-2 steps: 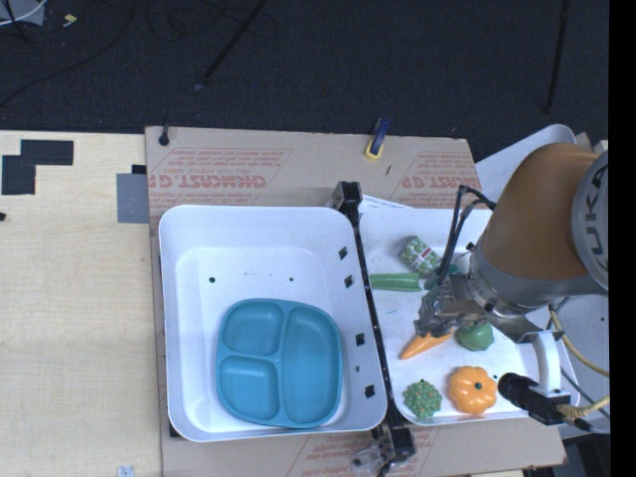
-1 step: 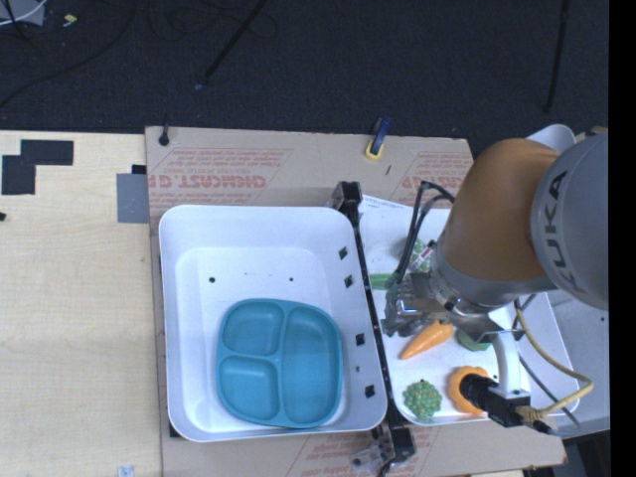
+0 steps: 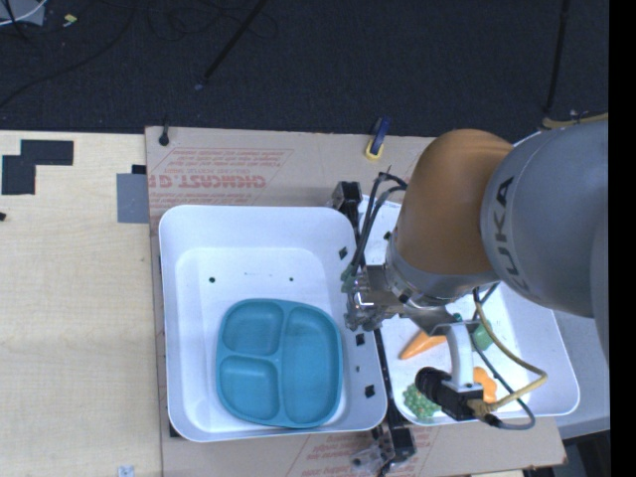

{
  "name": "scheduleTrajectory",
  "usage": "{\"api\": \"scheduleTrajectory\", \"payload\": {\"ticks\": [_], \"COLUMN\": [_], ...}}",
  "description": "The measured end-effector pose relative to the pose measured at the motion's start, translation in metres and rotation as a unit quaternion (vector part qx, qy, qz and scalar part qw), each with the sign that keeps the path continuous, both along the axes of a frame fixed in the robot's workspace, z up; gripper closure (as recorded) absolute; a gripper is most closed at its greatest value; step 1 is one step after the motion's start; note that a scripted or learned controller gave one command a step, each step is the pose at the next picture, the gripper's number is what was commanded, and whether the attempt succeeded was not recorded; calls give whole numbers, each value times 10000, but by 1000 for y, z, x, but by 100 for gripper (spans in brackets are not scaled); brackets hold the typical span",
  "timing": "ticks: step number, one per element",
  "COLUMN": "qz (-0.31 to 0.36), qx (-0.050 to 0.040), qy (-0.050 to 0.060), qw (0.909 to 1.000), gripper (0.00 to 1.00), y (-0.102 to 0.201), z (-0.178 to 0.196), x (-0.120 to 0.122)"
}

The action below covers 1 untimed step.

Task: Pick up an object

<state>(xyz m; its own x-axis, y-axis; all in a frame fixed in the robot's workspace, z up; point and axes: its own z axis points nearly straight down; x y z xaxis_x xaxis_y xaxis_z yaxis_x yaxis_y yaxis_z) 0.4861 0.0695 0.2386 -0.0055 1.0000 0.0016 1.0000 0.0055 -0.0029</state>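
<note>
The arm hangs over the right bin, its orange band and grey body covering most of it. The gripper shows at the bin's left edge, by the divider between the two bins. An orange carrot-shaped piece lies in the right bin just below the wrist. A green knobbly piece lies near the bin's front edge, and a small orange piece sits to its right. A bit of green peeks out beside the arm. Nothing is seen in the gripper.
The left bin holds a blue three-compartment tray in its front half. A yellow and blue clamp sits on the cardboard behind the bins. Light wood bench extends to the left.
</note>
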Motion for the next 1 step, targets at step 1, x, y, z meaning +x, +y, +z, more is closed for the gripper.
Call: {"api": "scheduleTrajectory", "payload": {"ticks": [1], "qz": [-24], "qx": [-10], "qy": [13], "qw": [10000], "gripper": [100], "y": [17], "z": [-7], "x": [-2]}}
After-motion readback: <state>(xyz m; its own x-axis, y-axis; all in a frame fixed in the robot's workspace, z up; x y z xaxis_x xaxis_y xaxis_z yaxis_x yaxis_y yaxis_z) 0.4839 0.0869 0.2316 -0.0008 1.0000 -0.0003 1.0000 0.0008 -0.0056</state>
